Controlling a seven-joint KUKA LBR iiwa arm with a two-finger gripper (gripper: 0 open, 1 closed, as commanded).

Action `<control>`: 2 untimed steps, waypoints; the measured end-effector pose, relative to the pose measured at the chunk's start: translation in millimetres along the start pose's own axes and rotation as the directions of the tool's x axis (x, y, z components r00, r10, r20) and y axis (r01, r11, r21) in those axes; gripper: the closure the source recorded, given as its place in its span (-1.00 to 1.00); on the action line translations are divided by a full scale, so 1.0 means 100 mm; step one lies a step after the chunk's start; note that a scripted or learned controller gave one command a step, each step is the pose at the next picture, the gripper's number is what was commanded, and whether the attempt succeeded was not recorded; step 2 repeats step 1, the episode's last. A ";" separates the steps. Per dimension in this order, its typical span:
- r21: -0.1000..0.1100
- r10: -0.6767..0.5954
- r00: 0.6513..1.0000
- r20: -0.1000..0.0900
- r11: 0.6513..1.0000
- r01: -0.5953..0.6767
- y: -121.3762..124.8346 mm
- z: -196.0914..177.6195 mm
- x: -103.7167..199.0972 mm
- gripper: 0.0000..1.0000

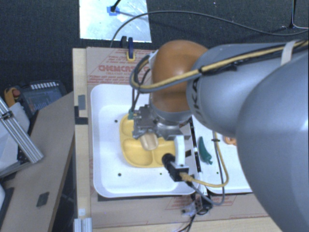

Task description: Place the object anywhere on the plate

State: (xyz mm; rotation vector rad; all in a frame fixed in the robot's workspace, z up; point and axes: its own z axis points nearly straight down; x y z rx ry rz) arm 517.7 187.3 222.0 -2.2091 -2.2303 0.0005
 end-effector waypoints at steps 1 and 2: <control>-0.002 0.006 1.000 0.001 1.000 -0.006 0.01 0.00 -0.03 -1.00; -0.002 0.006 1.000 0.001 1.000 -0.006 0.01 0.00 -0.03 -1.00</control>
